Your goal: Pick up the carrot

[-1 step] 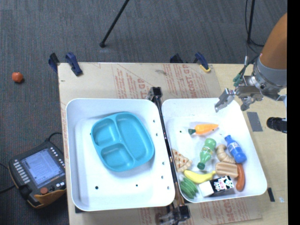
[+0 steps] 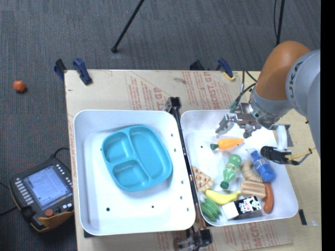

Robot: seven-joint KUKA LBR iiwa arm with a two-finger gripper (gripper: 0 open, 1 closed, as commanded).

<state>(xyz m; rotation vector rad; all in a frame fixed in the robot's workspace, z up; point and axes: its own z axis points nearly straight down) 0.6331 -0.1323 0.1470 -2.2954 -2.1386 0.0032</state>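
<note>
Several toys crowd below carrot [image 2: 230, 144], gripper [image 2: 238, 124] above.

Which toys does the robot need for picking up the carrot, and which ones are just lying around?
Needed for the job:
carrot, in the right bin
gripper, just above the carrot

Just lying around:
green bottle
blue bottle
banana
waffle
hot dog
blue plate, in the left bin
</note>
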